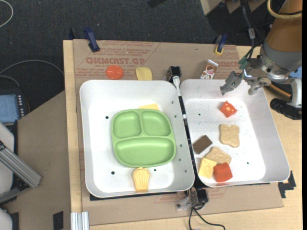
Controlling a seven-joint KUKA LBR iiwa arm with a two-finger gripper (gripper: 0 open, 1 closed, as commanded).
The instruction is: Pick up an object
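Note:
My gripper (241, 85) hangs over the far edge of the right bin (268, 128), its two fingers spread apart with nothing between them. Below it and slightly to the left lies a small red block (228, 109). Further down the same bin lie a tan toast slice (230, 135), a brown chocolate piece (202, 144), a beige cracker (218, 155), a yellow cheese block (207, 167) and a red cube (222, 172). The arm's orange band (288, 18) shows at the top right.
In the left bin (93, 143) sits a green divided plate (143, 137), with a yellow piece (149, 107) behind it and a yellow shell-shaped toy (141, 178) in front. On the cardboard behind the bins lie a red disc (114, 72), a yellow item (144, 74) and a small carton (208, 70).

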